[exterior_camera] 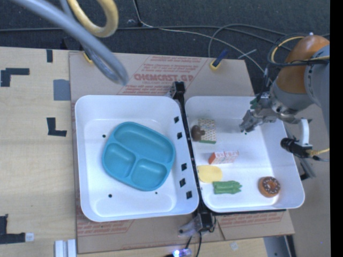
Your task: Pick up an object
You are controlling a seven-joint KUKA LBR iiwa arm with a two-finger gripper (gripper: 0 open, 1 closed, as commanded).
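Two shallow white bins are sitting side by side on the surface [32, 143], on a sheet of brown cardboard [161, 71]. The left bin [86, 116] is holding a blue plate with three compartments [139, 156], which is lying flat near the middle of that bin.

The right bin [284, 181] is holding several small toy foods. A pale checkered block with a brown piece beside it [204, 130] is lying near the divider between the bins, at the far left of this bin. A small red and white packet [223, 156] is lying just below it, toward the middle. A yellow piece [209, 173] is lying next to the divider, and a green piece [226, 187] is lying just below and to the right of it, almost touching it. A donut with brown icing [269, 186] is lying apart from the others, near the right front corner of the bin.

The grey arm with the orange band [300, 63] is reaching in from the right, and the jaws [251, 121] are hanging over the upper part of the right bin, pointing down and to the left. No object is showing between them; whether they are released or clenched, I cannot tell. The checkered block is lying to the left of the jaws, apart from them, and the red and white packet is lying below and to the left of them, also apart.
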